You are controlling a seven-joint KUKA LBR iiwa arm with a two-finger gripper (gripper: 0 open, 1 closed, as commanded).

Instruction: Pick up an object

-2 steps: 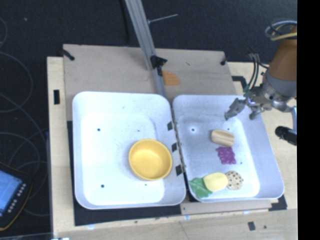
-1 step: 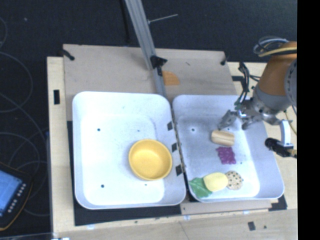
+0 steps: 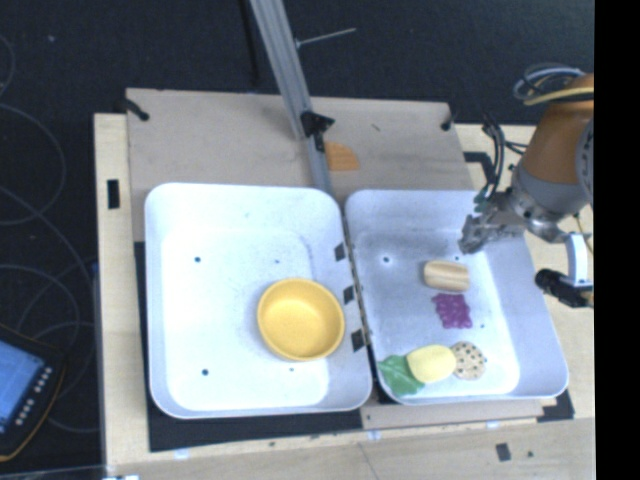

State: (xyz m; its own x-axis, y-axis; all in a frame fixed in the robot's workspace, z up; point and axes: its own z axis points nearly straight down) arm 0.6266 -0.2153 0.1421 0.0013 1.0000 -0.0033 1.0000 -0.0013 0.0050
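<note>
Starting at the left: shallow white plastic left bin (image 3: 170, 268), plenty of bare floor, just a round yellow plastic bowl (image 3: 298, 318) sitting low and right of centre, close to the shared wall. Smooth, curved rim there, likely to slip out of a two-finger pinch. Not the near candidate anyway.

Over the divider, into the shallow white right bin (image 3: 400, 230). Upper half bare, good room for coming down. Lower corner crowded, though: flat green leaf-shaped toy (image 3: 396, 372) tucked against the front-left rim, pale yellow lemon-shaped toy (image 3: 431, 362) touching it, speckled round biscuit-like disc (image 3: 468, 360) touching the lemon on the other side. Risky down there: raised rim right alongside, neighbours touching, easy to knock one while closing on another.

Mid-bin now: small purple grape-cluster toy (image 3: 453, 311), and just above it a short tan roll-shaped piece (image 3: 446, 274), near each other but apart.

And at the right, the grey two-finger gripper (image 3: 478, 232), hanging just above and right of the tan roll, nothing visibly held. Open or closed? Cannot tell from this angle; too dark and blurred.

Tan roll looking like the likely target. Danger: rounded body, so an off-centre descent may roll it or shove it down into the grapes. Clear floor to its left and above, at least.
</note>
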